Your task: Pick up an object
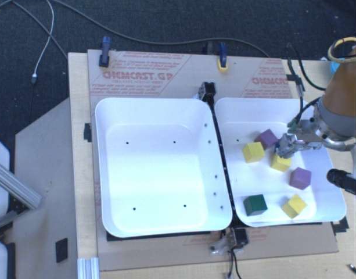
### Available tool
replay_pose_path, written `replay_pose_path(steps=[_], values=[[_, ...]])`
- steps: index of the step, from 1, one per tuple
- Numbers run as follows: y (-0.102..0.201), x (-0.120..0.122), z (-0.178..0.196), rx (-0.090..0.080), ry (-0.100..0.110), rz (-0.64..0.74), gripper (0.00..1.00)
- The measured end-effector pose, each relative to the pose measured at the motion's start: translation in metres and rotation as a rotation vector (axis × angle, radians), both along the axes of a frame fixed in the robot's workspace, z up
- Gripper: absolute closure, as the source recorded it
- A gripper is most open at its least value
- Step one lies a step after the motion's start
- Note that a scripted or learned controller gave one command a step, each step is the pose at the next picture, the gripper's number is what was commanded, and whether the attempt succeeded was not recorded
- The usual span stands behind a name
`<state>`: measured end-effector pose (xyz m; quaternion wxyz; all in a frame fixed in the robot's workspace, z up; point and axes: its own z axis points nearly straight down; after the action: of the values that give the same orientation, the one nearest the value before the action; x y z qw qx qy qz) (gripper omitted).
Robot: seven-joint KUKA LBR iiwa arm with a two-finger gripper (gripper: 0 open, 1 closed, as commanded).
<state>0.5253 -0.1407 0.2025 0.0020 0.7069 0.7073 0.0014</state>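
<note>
The right bin (323, 214) holds several small blocks: a yellow block (253, 151), a purple block (266, 138), a second purple block (300, 178), a green block (255, 204) and a yellow block (294, 205) near the front. My gripper (283, 149) hangs low over the bin's middle, directly above another yellow block (280, 163) that peeks out just below its tip. Whether the fingers touch that block is hidden by the gripper body.
The left bin (108, 173) sits beside the right one, with a black divider clamp (208, 90) at the back between them. Blue clamps (104, 50) hold the cardboard backing. Cables trail across the dark floor at the upper left.
</note>
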Motion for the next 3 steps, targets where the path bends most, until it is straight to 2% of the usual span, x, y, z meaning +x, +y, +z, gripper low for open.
replay_pose_path(steps=[2,3], values=[[0.097,0.029,-0.01,0.002,0.005,0.003,1.0],[0.142,0.044,0.006,0.002,0.003,0.004,1.0]])
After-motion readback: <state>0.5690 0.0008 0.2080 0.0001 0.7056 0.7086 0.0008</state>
